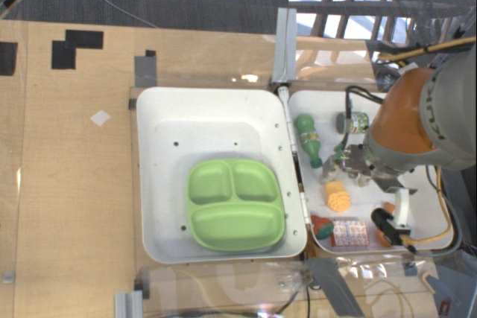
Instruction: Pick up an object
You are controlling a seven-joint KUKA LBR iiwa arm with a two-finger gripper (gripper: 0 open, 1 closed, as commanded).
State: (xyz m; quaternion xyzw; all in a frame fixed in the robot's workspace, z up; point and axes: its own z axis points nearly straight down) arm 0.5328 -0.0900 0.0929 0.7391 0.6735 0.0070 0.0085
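The worktop (67,182) is carrying two white bins; the left bin (160,115) is holding a green divided plate (235,203). The arm (417,115) is hanging over the right bin (432,216), its tool (344,160) sitting low among the clutter; how far it is parted I cannot tell. The green bottle (308,138) is lying just left of it, long axis running up-down, and the yellow corn piece (337,197) is lying just below.

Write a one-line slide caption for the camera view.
Arm's pincer hovers over the right bin between a green bottle and yellow toy; a green divided tray sits in the left bin.
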